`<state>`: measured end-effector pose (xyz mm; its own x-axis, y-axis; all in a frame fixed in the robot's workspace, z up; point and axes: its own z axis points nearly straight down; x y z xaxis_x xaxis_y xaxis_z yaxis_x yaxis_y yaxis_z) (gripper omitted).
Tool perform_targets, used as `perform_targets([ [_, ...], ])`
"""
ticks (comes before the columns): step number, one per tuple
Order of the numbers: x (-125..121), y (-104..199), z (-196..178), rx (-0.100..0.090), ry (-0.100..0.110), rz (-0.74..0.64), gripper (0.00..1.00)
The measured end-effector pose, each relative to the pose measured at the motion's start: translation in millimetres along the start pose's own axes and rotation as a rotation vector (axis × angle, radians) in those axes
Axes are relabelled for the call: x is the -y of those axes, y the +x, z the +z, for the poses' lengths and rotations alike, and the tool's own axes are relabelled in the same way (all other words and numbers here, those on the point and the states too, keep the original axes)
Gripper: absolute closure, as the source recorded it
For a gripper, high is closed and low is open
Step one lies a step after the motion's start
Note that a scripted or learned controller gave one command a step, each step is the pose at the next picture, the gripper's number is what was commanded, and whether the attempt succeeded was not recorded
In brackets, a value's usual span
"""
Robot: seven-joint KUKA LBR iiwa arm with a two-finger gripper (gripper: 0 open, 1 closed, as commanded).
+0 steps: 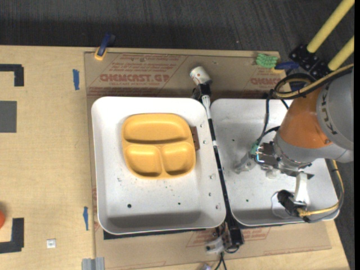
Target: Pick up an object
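- A yellow divided tray [159,144] lies upside down or face up, I cannot tell which, in the left white bin [109,167], its three moulded sections visible: one long section toward the far rim, two shorter ones nearer the camera.
- The tray sits nearer the far rim of that bin than the near rim, and its right edge is just beside the wall that the two bins share.
- The right white bin [236,122] stands touching the left white bin along that shared wall.
- The grey arm [332,114] with its orange band [304,128] reaches over the right white bin from the side away from the tray.
- The tool [247,161] is low over the floor of the right white bin, well apart from the tray; whether it is spread or pressed together cannot be told from this angle.
- Both bins rest on a brown board [140,72] on the desk [39,151].
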<state>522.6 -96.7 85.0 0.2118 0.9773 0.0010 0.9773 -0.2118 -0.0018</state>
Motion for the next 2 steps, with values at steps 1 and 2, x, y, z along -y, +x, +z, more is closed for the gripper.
perform_targets([
  [1, -36, 11, 0, 0.001, -0.004, -0.025, 0.0],
  [2, -49, -1, 0, 0.001, -0.004, -0.123, 0.0],
])
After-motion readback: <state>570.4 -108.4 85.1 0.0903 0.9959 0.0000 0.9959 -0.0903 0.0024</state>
